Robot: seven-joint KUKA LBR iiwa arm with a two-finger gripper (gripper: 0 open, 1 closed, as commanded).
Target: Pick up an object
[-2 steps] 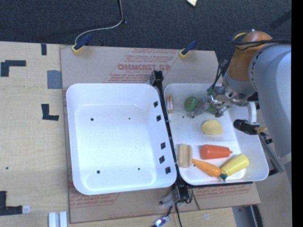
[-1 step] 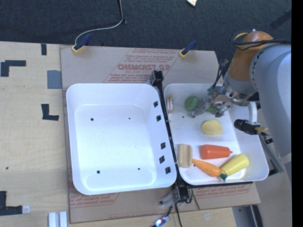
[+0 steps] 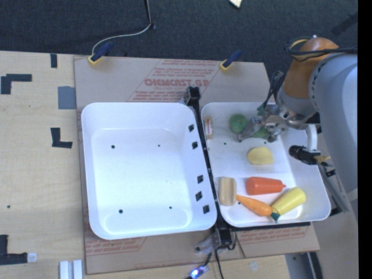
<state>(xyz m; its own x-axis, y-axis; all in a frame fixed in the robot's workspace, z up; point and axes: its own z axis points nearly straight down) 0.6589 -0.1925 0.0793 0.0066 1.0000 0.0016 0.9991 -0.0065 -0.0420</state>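
The right bin holds a green round object, a pale yellow lemon-like piece, a red-orange block, a thin orange carrot, a yellow corn-like piece, a tan bread-like piece and a small pale item by the left wall. My gripper reaches in from the right and hangs low at the bin's far side, just right of the green object. Nothing is seen between its fingers.
The left bin lies beside the right one, both on a cardboard sheet held by blue and yellow clamps. A white cable runs across the dark floor behind. The grey arm covers the right side.
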